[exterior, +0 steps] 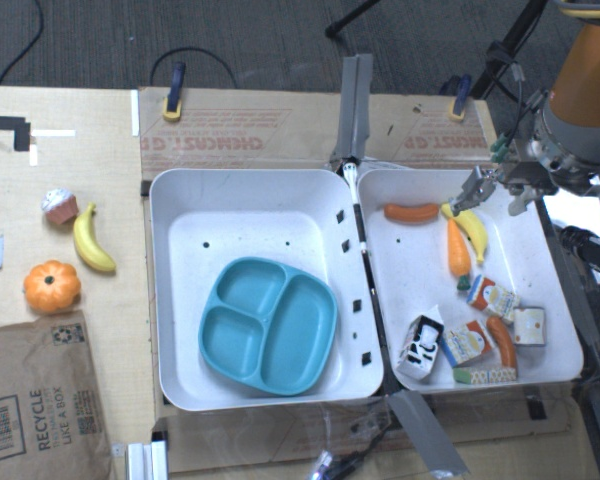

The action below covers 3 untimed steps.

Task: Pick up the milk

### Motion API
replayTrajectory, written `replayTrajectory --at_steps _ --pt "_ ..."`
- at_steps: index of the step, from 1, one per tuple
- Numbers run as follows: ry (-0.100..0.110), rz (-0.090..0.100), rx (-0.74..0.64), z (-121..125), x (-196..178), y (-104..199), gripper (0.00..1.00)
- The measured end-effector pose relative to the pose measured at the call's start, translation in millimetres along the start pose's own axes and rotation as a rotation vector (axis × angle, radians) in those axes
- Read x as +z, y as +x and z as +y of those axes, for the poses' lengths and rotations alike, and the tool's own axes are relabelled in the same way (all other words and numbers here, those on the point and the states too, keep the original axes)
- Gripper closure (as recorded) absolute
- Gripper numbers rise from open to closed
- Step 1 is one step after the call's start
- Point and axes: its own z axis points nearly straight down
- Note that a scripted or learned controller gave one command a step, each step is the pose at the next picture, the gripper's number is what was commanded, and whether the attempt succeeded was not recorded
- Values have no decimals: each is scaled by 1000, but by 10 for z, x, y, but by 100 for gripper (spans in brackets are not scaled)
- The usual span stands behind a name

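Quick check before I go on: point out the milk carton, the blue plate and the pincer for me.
milk carton (421,347), camera view, on its black-and-white printed side.
blue plate (269,326), camera view, on the ridge between its compartments.
pincer (470,190), camera view, midway between the fingertips, above the banana's end.

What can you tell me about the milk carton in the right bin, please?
The milk carton is a small white box with black cow-like patches and a folded gable top. It looks like printed cardboard. It lies tipped over near the front left corner of the right bin, its top pointing up and to the right in the view. A small juice box lies close by on its right, seemingly just touching it. The tool is at the bin's far side, well away from the carton.
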Motion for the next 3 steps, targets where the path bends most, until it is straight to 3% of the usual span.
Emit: replayTrajectory --at_steps 1,2,3 --pt "0 1 -216 -817 823 53 0" --pt "-16 0 -402 -973 1610 145 0" --pt "-24 -3 -499 -944 1646 165 0"
